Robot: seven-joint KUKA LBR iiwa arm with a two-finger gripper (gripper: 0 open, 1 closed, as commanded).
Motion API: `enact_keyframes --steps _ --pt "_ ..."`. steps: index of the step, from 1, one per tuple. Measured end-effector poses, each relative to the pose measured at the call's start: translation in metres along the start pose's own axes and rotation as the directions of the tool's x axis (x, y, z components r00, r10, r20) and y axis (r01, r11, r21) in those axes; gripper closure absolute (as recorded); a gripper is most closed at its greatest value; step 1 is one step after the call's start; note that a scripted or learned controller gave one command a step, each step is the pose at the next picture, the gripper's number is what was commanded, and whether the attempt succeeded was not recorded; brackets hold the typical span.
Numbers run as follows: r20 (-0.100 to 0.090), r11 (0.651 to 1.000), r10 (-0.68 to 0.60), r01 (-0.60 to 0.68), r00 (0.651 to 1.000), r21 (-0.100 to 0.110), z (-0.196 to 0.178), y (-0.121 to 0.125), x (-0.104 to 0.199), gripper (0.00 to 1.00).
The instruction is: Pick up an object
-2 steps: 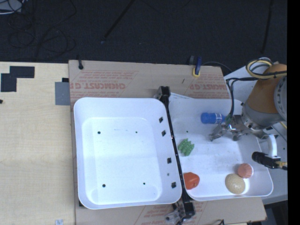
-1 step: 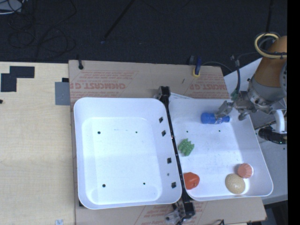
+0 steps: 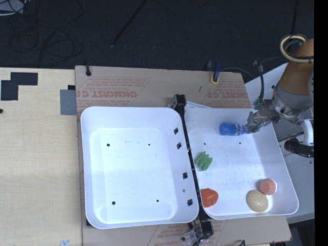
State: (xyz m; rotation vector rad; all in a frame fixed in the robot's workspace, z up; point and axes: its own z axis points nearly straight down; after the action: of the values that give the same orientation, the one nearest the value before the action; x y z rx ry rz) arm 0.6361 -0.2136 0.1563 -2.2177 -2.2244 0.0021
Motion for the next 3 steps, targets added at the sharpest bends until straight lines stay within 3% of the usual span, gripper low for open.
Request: enact_keyframes --steps 1,2,3 --pt "0.000 1.000 -0.001 0.001 1.000 0.001 0.001 0.000 0.000 0.00" --pt "0.000 1.000 -0.002 0.002 1.000 0.001 -0.010 0.000 0.000 1.00" --pt "0.001 1.000 -0.004 0.004 1.000 0.002 -0.009 0.000 0.000 0.00"
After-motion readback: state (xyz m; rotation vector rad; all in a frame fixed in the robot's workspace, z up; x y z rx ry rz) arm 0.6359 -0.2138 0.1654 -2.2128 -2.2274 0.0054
